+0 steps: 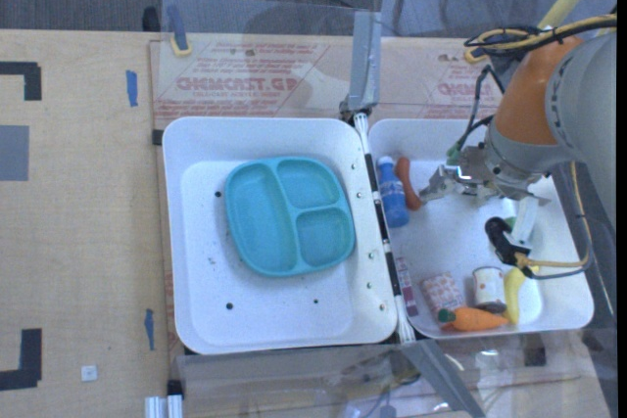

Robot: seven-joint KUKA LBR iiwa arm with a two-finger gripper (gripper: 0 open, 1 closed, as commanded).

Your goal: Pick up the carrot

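The carrot (477,318), orange with a green end, lies flat along the front edge of the right bin (563,210). My gripper (439,183) hovers over the back left part of that bin, well behind the carrot and close to a red sausage (409,187). It is open and nothing sits between its fingers.
A blue bottle (392,192) lies by the right bin's left wall. Near the carrot are a pinkish packet (442,290), a small white can (487,284) and a yellow banana (512,295). The left bin (196,240) holds a teal divided plate (290,215).
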